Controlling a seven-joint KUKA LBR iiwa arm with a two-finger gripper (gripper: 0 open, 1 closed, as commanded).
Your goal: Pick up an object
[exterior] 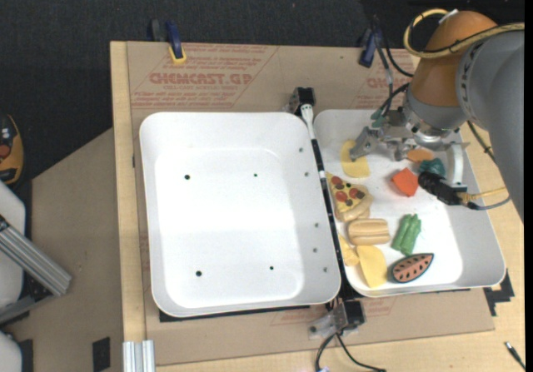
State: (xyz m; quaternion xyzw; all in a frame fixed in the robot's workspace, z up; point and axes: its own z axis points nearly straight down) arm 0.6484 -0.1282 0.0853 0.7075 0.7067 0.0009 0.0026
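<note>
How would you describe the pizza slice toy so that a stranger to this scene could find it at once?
Start at the right-hand white bin, which holds the toy foods. Follow its left wall to about halfway down: the pizza slice lies there, just above the bread roll. Among the plain yellow pieces nearby, it alone is tan with dark red spots.

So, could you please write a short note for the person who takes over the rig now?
Gripper: low in the right bin, at its far end, just above the yellow cheese piece.
All toy food is in the right bin: pizza slice, bread roll, green vegetable, orange block, watermelon slice.
Done: no object is visibly lifted.
Left: grasp one object and lift it.
</note>
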